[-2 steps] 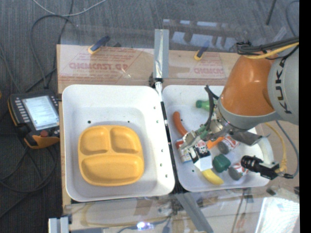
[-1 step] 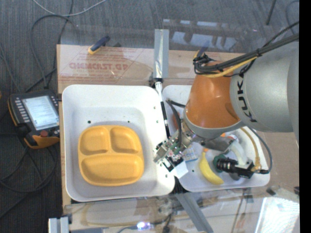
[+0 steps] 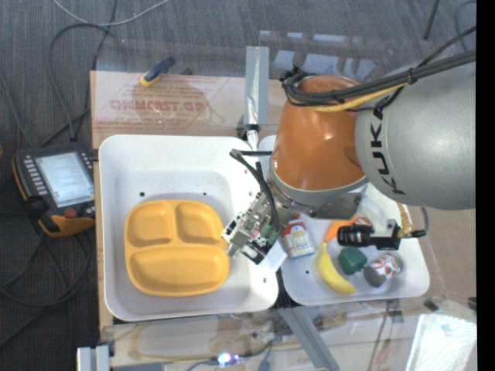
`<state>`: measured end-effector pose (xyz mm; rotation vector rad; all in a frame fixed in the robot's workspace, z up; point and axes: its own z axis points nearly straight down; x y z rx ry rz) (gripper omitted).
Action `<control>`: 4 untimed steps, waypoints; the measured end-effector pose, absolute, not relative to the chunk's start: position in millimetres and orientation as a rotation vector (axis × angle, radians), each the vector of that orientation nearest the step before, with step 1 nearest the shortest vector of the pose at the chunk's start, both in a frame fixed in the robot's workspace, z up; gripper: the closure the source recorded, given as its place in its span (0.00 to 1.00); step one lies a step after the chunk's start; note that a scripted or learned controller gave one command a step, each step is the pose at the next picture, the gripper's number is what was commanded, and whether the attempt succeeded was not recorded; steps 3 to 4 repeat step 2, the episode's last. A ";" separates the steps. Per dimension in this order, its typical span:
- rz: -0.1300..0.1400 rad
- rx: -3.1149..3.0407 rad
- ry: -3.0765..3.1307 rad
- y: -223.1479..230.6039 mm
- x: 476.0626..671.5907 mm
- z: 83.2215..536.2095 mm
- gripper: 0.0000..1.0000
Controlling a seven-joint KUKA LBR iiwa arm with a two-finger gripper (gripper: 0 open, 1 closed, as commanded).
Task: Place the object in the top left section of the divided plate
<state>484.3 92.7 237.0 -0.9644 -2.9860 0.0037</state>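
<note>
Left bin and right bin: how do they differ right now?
The left bin holds one big yellow plate; the right bin holds several small things, among them a banana. The left bin lies in open view, while the arm covers much of the right bin. Both are shallow and white.

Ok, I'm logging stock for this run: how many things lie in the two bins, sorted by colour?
Yellow: 2, the plate and the banana
Green: 1, a lump
Orange: 1, a piece
White and red: 1, a packet
Grey and red: 1, a round thing
Total: 6
</note>
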 end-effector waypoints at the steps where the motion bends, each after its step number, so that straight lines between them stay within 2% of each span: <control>1: 0.005 -1.048 -2.957 194.1 544.4 251.3 1.00; 2: 0.005 -1.049 -2.957 193.8 544.5 251.4 0.00; 4: 0.005 -1.049 -2.957 193.8 544.5 251.4 0.00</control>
